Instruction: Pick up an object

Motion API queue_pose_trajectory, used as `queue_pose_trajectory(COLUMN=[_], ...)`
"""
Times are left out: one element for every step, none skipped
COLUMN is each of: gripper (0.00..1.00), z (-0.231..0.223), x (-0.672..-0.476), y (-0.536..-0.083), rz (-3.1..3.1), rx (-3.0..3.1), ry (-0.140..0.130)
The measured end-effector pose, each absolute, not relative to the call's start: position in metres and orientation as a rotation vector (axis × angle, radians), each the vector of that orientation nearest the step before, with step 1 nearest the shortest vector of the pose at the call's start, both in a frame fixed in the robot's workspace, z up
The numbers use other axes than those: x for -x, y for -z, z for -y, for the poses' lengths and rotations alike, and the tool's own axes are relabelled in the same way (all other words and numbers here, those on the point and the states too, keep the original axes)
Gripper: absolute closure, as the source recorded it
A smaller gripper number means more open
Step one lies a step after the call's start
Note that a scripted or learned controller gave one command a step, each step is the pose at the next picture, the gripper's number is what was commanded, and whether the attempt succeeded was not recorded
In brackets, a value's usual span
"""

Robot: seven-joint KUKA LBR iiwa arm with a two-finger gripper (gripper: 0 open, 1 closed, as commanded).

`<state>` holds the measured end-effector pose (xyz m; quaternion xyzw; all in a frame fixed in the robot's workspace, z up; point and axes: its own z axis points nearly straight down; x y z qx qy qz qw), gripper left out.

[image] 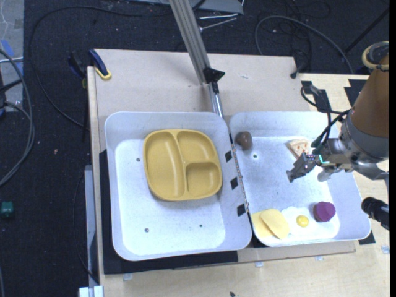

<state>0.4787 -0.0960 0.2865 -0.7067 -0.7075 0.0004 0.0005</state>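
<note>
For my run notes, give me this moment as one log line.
arm: over right bin | gripper: above bin floor, beside orange piece | grasp: none seen | left bin: yellow divided plate

Two white bins (pixel 124 184) are sitting side by side, one yellow divided plate (pixel 183 164) is lying left of the gripper (pixel 307 168), and five small items are resting around it.

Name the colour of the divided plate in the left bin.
Mustard yellow divided plate, seen in the camera view.

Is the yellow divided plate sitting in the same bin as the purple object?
No, the yellow divided plate lies in the left bin, while the purple object is in the right bin.
</note>
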Motion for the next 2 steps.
queue_pose_trajectory(gripper=[0.00, 0.00], z=[0.096, 0.098], x=[-0.479, -0.478], y=[-0.287, -0.243], rz=[2.222, 2.217], rx=[2.220, 2.221], ry=[-0.001, -0.005])
